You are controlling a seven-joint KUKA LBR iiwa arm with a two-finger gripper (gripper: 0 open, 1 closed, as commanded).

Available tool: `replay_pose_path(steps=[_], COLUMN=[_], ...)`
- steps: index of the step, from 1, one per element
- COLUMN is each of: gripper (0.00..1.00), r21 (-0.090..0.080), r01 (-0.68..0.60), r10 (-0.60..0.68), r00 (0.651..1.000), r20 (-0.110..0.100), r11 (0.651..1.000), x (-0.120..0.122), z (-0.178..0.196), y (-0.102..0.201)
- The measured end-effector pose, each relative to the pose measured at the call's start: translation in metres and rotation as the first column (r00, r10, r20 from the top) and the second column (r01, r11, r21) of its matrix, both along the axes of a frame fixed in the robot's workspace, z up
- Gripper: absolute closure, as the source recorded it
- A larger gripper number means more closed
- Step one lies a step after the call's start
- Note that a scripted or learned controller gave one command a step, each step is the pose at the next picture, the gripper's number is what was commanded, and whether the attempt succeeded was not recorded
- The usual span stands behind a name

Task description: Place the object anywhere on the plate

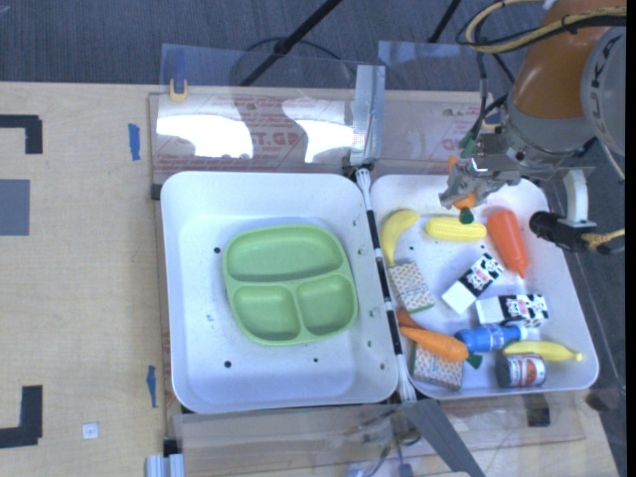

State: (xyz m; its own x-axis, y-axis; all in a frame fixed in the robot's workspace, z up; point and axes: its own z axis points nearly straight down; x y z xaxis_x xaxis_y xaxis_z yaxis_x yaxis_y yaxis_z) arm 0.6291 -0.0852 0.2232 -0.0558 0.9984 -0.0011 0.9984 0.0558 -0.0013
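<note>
A green plate (288,281) with three compartments lies in the left bin (189,227), with nothing on it. My gripper (467,189) hangs over the far part of the right bin (581,316), just above a yellow corn cob (455,230). A small orange bit shows right under the gripper's tip; whether it is held is unclear. Beside the corn lie a yellow banana (397,232) and an orange carrot-like piece (507,241).
The right bin also holds a cow-patterned carton (483,272), a white block (459,296), a second patterned carton (524,309), a blue bottle (492,338), a small banana (552,351), a can (522,371), a carrot (434,342) and two cracker packs (410,286). A divider wall (383,276) separates the bins.
</note>
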Motion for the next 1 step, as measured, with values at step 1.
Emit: replay_pose_path(steps=[1], gripper=[1.0], r21=[0.0], r01=[0.356], r10=[-0.356], r00=[0.934], r20=[0.004], r11=[0.934], x=[0.038], z=[0.0124], y=[-0.0088])
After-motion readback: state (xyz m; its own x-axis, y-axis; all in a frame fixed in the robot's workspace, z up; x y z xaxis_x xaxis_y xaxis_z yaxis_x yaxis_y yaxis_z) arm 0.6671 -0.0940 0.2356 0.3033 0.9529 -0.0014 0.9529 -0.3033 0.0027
